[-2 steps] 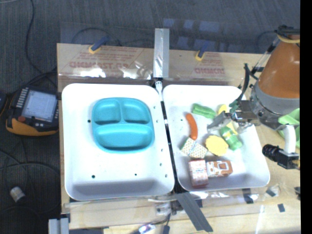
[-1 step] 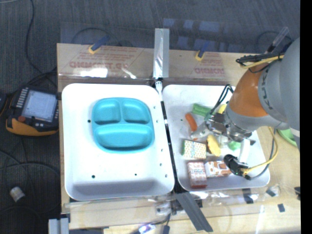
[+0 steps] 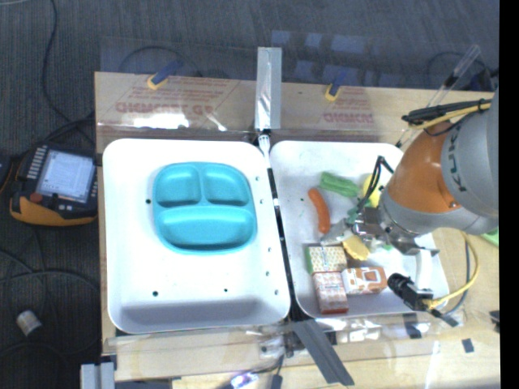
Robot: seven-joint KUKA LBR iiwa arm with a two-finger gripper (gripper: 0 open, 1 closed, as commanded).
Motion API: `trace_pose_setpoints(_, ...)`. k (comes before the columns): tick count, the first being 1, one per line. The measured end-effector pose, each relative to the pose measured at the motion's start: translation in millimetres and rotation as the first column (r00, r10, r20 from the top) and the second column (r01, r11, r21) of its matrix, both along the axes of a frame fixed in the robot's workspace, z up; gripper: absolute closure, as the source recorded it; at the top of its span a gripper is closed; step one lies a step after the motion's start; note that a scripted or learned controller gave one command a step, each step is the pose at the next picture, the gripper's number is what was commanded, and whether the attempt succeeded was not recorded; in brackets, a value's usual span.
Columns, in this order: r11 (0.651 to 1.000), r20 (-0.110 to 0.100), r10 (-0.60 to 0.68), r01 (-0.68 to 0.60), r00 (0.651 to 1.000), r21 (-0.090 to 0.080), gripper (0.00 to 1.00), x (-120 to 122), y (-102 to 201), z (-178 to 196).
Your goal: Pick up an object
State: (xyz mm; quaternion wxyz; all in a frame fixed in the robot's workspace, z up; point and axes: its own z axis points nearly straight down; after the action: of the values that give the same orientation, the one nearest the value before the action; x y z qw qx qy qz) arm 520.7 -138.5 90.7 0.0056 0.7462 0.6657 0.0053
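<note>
The left bin is occupied by a blue tray, while in the right bin the end effector (grip state cannot be told) is lowered beside a yellow object, left of which an orange sausage lies.

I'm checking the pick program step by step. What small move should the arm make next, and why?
Probably a short, straight descent. The end effector sits low in the right bin, just above a yellow piece, with the orange sausage and green piece off to one side. The arm hides the fingers, so no grasp shows yet.
</note>
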Motion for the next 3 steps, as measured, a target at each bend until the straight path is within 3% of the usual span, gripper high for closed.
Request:
trace_pose_setpoints(1,0.971,-0.005,0.239,-0.239,0.971,-0.006,0.0,70.6,5.9,-0.5)
trace_pose_setpoints(2,0.971,0.0,0.239,-0.239,0.971,-0.003,1.0,72.1,7.2,11.2)
trace_pose_setpoints(3,0.971,0.0,0.238,-0.238,0.971,-0.002,1.0,72.0,7.2,20.3)
